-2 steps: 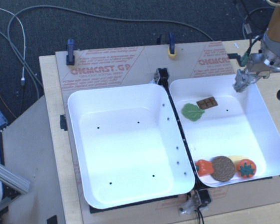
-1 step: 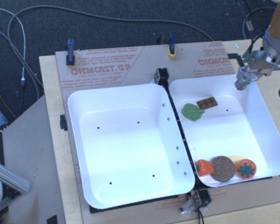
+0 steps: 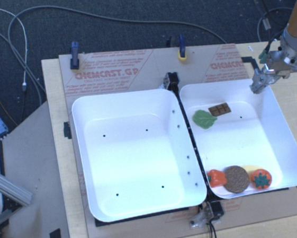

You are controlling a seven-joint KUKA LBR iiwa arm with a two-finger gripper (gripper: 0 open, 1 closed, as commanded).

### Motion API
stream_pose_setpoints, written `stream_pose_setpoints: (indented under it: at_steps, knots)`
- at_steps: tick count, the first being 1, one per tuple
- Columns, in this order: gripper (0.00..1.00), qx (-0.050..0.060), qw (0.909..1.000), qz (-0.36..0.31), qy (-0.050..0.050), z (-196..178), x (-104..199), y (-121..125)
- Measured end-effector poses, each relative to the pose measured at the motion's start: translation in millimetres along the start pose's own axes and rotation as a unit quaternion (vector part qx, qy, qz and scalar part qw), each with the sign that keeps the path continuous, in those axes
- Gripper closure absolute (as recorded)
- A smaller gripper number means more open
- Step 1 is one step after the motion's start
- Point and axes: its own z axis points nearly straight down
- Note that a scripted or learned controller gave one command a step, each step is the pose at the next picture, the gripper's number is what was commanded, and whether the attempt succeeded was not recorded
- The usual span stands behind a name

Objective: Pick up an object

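Two shallow white bins are sitting side by side on a wooden bench [image 3: 62, 152] that is lying over a printed cardboard sheet [image 3: 132, 67]. The left bin [image 3: 90, 165] is showing only its bare white floor, dotted with a few small dark holes. The right bin [image 3: 282, 127] is holding all the objects, gathered in two groups. Near its far wall, a green leaf-shaped piece [image 3: 204, 119] is lying flat, and a small brown chocolate-bar block [image 3: 220, 110] is resting just beside it, touching or slightly overlapping its upper right edge. Along the near wall, a round brown cookie-like disc [image 3: 236, 179] is lying in the middle of a row; a red-orange piece [image 3: 216, 177] is sitting at its left, touching it, a red tomato-like piece with a green top [image 3: 261, 178] is sitting at its right, and a pale yellow item [image 3: 252, 169] is peeking out behind the disc, mostly hidden. The gripper [image 3: 259, 84] is hovering at the far right corner of the right bin, above its rim, well apart from both groups, with the grey arm [image 3: 294, 46] reaching in from the right. Whether its fingers are parted or closed cannot be told from this angle, and nothing is visible between them. Two clamps, a blue clamp [image 3: 74, 54] and a yellow-tipped clamp [image 3: 182, 50], are gripping the far edge of the sheet.
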Motion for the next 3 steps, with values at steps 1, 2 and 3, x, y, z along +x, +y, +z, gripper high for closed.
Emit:
stream_pose_setpoints:
  at_steps: [1, 2, 3]
  knots:
    - [1.00, 0.000, 1.0000, 0.000, 0.000, -11, 0, 0]
    - [1.00, -0.001, 1.0000, 0.000, 0.000, -21, 0, 1]
    - [1.00, -0.001, 1.0000, 0.000, 0.000, -31, 0, 1]
